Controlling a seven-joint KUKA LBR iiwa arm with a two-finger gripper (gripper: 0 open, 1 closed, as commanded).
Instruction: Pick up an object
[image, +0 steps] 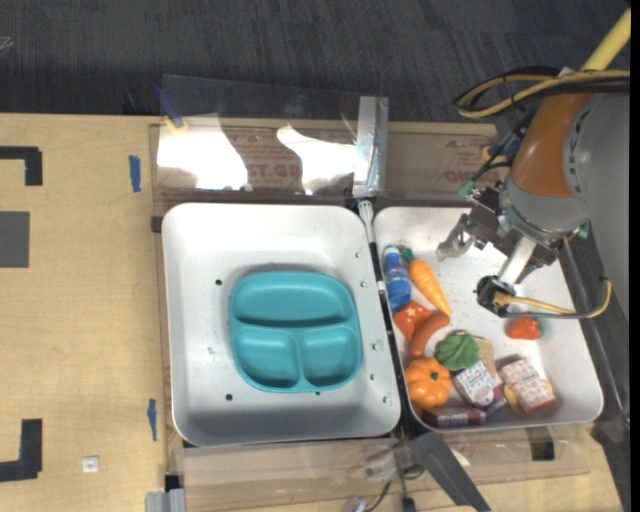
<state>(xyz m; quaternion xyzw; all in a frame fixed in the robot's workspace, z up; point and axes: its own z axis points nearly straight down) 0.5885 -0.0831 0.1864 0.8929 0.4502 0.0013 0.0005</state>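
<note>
In the camera view, the grey arm with the orange band reaches in from the right, over the right shallow white plastic bin (562, 362). Its two-finger gripper (455, 243) stands over the bare upper part of this bin. I cannot tell whether the gripper is apart or together.

The objects lie in the same bin, to the left of and below the gripper. The nearest one is a long orange toy carrot (429, 286). It lies just below-left of the gripper and apart from it. A blue plastic bottle (397, 281) lies beside the carrot, along the bin's left wall. Lower down are a round orange toy pumpkin (428, 383), a green leafy piece (457, 349) and two small printed packets (476, 381). A small red object (523, 326) lies alone, further right.

The left shallow white plastic bin (190, 300) holds a teal divided plastic plate (295, 330).
</note>
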